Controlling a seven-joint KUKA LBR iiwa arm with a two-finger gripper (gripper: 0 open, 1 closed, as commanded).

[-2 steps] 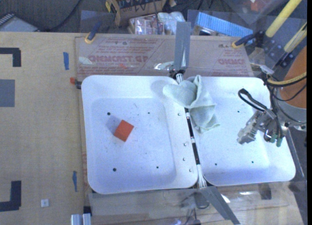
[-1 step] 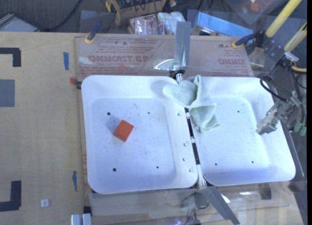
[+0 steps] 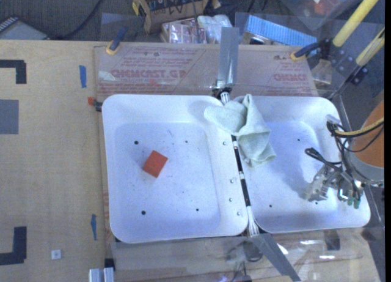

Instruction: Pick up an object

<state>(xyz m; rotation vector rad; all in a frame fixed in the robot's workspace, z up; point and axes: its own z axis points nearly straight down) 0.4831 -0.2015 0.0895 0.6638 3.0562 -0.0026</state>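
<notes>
A small orange-red cube (image 3: 155,164) lies in the left bin (image 3: 122,115), left of its middle. A pale green cloth (image 3: 249,130) is crumpled over the divider between the two bins, mostly on the right bin's (image 3: 293,219) far-left side. My gripper (image 3: 317,191) hangs low over the right part of the right bin, near its floor, with black cables trailing from the wrist. It is well apart from the cloth and far from the cube. Nothing shows between its tips.
The arm's orange band (image 3: 371,143) and wrist fill the right edge above the right bin. A metal bar (image 3: 228,60) stands behind the bins at the divider. Cardboard and clutter lie beyond the far rim. The wooden bench (image 3: 49,170) stretches to the left.
</notes>
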